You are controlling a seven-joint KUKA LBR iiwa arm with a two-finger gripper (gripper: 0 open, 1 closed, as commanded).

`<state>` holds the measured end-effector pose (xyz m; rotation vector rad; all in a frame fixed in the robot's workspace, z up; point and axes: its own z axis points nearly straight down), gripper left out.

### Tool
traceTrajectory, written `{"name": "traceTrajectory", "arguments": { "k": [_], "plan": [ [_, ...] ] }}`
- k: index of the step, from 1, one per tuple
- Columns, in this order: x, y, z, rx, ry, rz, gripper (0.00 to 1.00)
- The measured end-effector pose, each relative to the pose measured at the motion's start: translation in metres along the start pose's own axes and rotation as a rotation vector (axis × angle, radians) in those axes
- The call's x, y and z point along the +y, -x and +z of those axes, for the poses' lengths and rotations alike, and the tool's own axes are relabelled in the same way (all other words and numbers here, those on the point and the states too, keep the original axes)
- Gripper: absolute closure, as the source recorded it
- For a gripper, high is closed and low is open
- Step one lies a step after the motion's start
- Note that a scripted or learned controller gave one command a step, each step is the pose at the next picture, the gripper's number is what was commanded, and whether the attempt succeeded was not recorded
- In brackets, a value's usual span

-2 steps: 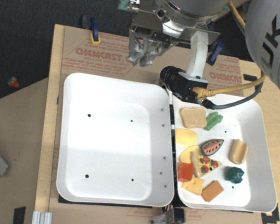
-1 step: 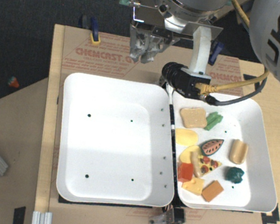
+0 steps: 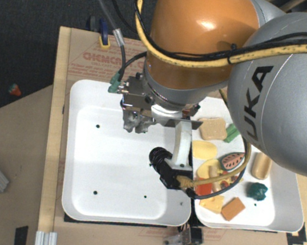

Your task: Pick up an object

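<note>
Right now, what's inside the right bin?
The right bin holds a tan sponge, yellow blocks, an orange block, a green lump and a gold cylinder. The arm covers its far side.

From my seat the arm's wrist band is glossy orange against the plain grey casing with black lettering, and a yellow cable with dark flecks loops over it. Both bins are white, sitting on tan cardboard printed with faded red text. In the right bin I see a tan sponge-looking block, pale yellow chunks, an orange block, a teal lump, a gold cylinder and a green piece.
</note>
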<state>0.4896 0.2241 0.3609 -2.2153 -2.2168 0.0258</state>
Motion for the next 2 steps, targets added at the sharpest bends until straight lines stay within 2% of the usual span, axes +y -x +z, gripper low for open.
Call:
{"name": "traceTrajectory", "arguments": {
  "k": [1, 2],
  "plan": [
    [0.003, 0.000, -0.091, 0.011, 0.027, -0.001, 1.00],
    [0.013, 0.001, -0.181, 0.012, 0.030, -0.001, 1.00]
  ]
}}
